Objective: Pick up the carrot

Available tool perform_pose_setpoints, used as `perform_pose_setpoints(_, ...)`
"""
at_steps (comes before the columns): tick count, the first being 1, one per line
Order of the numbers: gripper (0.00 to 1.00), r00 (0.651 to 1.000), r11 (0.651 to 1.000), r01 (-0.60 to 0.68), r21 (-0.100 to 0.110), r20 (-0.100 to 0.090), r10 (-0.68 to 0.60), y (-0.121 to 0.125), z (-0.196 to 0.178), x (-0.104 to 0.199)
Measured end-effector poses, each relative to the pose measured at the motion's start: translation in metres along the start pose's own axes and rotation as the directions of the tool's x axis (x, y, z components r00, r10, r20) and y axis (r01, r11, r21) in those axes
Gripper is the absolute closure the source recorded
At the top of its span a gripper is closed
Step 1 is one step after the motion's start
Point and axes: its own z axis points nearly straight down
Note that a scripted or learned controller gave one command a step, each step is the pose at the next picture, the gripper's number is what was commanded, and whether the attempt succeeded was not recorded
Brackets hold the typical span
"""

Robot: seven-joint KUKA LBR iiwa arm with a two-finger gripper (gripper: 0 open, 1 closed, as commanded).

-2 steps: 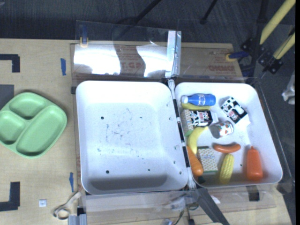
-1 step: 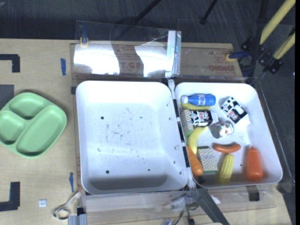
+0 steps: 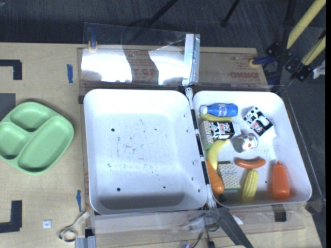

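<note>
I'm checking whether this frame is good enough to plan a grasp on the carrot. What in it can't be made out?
- Carrot, camera view: its upper end is tucked under the banana, and it lies against the right bin's left wall, so its full length is hidden.
- Flat packet beside the carrot: the corn cob covers its edge; print is too small to read.
- Small cartons: labels are too blurred to read.

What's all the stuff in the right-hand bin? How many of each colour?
Orange: 3, a carrot, a sausage, a bottle-like piece
Yellow: 2, a banana, a corn cob
Blue: 1, a bottle
Black and white: 2, a carton, a packet
Silvery: 1, a small item
Tan: 1, a flat cracker-like piece
Total: 10
</note>
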Motion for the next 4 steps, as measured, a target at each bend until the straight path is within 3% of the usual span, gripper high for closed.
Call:
perform_pose_setpoints(1,0.00,0.997,0.997,0.079,-0.001,0.000,-0.079,0.056,-0.026,0.060)
perform_pose_setpoints(2,0.00,0.997,0.997,0.079,0.000,0.000,-0.079,0.056,-0.026,0.060)
perform_pose_setpoints(3,0.00,0.992,0.992,0.128,0.001,0.001,-0.128,0.028,0.068,0.081)
perform_pose_setpoints(4,0.00,0.996,0.996,0.095,-0.001,-0.001,-0.095,0.050,-0.026,0.061)
